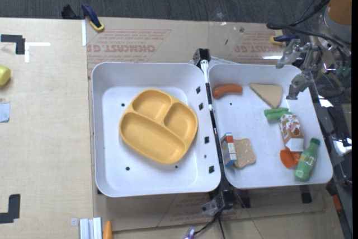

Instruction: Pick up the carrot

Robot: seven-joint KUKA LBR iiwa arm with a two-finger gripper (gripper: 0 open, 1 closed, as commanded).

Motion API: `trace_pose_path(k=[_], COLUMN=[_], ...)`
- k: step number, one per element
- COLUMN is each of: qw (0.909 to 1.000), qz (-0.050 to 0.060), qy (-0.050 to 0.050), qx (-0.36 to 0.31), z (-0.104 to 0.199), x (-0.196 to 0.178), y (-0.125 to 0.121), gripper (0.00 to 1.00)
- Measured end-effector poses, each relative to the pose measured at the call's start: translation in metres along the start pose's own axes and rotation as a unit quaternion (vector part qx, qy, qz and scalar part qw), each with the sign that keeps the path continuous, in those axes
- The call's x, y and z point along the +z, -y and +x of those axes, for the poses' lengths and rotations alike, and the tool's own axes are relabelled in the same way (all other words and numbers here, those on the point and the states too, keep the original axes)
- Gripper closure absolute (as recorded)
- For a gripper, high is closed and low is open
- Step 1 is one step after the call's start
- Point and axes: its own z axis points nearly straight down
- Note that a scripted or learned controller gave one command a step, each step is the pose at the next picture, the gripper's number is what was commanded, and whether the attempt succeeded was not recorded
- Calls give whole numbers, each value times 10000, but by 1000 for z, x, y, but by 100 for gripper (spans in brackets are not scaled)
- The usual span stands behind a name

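In the camera view, two shallow white bins sat side by side on the surface (pixel 45 165). The left bin (pixel 106 137) held a yellow divided plate (pixel 159 126), tilted slightly askew near its middle. The right bin (pixel 263 173) held the food items: a sausage (pixel 227 90) near the back left, a wedge of bread (pixel 268 94) just right of it, a green piece (pixel 274 115) below the wedge, a snack packet (pixel 291 131), a green bottle (pixel 306 159), a small carton (pixel 227 149) touching a slice of toast (pixel 244 153).

The carrot (pixel 287 158) lay near the right bin's front right corner, an orange piece partly hidden by the bottle and packet.

The claw (pixel 296 84) hung over the right bin's back right edge, well apart from the carrot, holding nothing; whether its jaws were wide or narrow could not be told.
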Motion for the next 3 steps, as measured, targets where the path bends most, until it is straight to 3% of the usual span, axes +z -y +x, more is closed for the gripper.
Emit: trace_pose_path(k=[1, 2, 3], qw=[10000, 9983, 9909], qz=[3, -9, 3], qy=[9, 6, 22], qx=[33, -584, -1343], z=[47, 112, 128], x=[180, 81, -3], y=[-38, -131, -68], gripper=[0, 0, 0])
